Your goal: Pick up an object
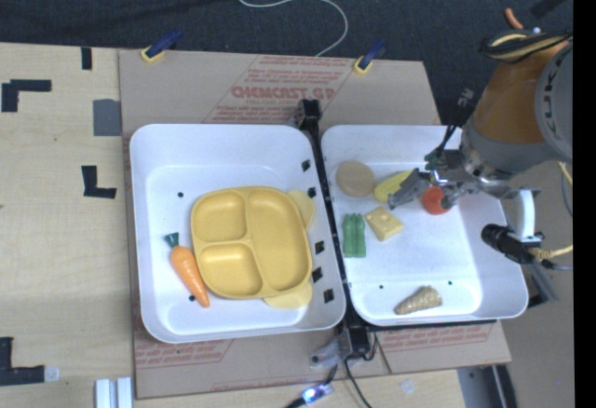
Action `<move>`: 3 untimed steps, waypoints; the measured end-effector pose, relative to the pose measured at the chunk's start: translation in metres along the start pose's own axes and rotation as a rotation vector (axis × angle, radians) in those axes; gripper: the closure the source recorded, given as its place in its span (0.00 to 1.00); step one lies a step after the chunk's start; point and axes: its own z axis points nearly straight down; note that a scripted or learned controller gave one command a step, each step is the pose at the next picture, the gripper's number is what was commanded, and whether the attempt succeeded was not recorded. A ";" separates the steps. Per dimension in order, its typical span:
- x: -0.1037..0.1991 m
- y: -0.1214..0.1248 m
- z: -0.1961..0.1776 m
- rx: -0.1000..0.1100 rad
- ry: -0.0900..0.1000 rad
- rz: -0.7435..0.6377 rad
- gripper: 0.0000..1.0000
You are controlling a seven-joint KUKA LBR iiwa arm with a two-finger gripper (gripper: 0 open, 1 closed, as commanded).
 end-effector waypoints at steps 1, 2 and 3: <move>0.008 0.000 0.047 0.001 0.001 0.000 0.00; 0.009 0.000 0.088 -0.004 -0.001 -0.001 0.00; 0.009 0.001 0.075 -0.007 -0.003 -0.001 1.00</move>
